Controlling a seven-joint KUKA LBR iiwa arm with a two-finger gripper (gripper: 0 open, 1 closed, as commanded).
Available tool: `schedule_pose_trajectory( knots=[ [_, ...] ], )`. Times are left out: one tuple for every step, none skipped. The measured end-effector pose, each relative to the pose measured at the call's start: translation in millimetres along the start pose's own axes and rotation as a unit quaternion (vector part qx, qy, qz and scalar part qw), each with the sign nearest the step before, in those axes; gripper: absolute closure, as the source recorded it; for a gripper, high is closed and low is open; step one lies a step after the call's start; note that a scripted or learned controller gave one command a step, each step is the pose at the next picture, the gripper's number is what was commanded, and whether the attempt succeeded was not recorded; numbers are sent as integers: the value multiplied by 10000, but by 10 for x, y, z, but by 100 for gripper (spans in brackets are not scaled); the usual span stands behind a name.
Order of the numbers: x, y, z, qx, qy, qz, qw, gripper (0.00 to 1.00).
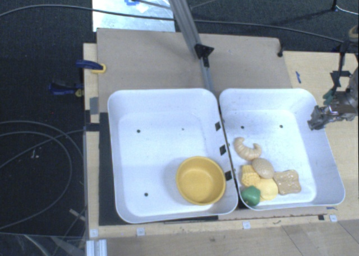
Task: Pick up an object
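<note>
Gripper (318, 119) is sitting at the far right edge of the right bin (291, 101), just over its rim, well apart from the objects. It's too small and dark here, so I can't tell its state, and nothing is showing in its grasp. All the pickable toy items are sitting clustered in the near-left corner of the right bin: a pale croissant-shaped piece (247, 148), a tan oval piece (262, 167) just below it, a corn cob (250, 176) touching that, a yellow piece (268, 189), a tan cracker-like piece (287, 181) to the right, and a green piece (251, 195) nearest the front wall. Left bin (146, 109) is holding a yellow bowl (201, 180), upright, near its front right corner. Two clamps (78, 77) are gripping the board's left edge.
</note>
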State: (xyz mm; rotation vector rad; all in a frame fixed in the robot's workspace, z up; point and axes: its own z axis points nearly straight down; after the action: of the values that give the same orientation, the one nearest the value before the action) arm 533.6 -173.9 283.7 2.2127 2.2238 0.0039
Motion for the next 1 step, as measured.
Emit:
schedule_pose_trajectory(
  knots=[
    [509, 168, -42, 5, 12, -29, 10000, 100]
  ],
)
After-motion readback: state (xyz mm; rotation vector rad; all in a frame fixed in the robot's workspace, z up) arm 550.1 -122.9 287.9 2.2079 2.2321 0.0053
